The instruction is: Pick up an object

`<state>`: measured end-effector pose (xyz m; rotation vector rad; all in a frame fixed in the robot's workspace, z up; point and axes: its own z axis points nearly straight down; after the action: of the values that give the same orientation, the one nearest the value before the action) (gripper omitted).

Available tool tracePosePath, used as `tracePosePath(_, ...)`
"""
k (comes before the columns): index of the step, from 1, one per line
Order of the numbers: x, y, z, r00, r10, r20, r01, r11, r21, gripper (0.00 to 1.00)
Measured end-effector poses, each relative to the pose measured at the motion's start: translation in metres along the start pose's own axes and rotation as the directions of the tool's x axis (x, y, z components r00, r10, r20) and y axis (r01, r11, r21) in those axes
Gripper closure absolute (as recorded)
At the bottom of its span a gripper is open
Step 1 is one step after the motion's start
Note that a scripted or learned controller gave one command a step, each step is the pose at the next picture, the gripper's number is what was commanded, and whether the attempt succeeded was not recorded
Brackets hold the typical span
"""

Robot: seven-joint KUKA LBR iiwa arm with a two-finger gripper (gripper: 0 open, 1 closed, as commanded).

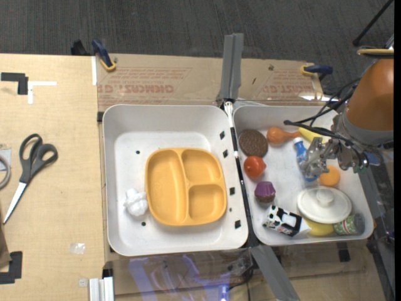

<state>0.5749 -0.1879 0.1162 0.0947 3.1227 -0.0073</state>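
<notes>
Camera view, looking down on the worktop (50, 231): the arm (376, 99) comes in from the right, orange band showing, and the gripper (315, 158) hangs low over the right bin (366, 196), right in the crowded middle of it. Whether the jaws are parted or closed, I cannot tell; the metalwork blurs into the clutter beneath it.

What is on offer? Under and just beside the gripper lies a small blue object (305, 162), with an orange ball (329, 177) touching its right side. Further left: a brown round cookie-like disc (253, 142), a red tomato (254, 166), a purple piece (265, 192), and a black-and-white cow toy (281, 221) at the front. A white lidded dish (323, 204) sits near the front right, something yellow (321, 229) tucked under its edge. An orange gourd-shaped toy (279, 134) lies at the back.

Left bin (119, 187): a yellow divided plate (186, 185) and a crumpled white wad (135, 201) beside it. Scissors (28, 165) rest out on the worktop, well apart.

The likeliest target, I'd judge, is the blue object or the orange ball. The danger is that crowding: the jaws may land across both and pinch neither, or nudge the ball so that it rolls away against the dish. A round, smooth ball could squirt free.
</notes>
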Motion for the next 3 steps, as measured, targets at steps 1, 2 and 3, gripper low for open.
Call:
tracePosePath(1,0.0,0.0,0.0,1.0,0.0,0.0,0.0,1.0,-0.001,0.0)
tracePosePath(2,0.002,0.001,0.021,1.0,0.026,-0.011,-0.026,1.0,-0.003,0.0)
tracePosePath(3,0.0,0.002,0.011,1.0,0.022,-0.006,-0.022,1.0,-0.001,1.0)
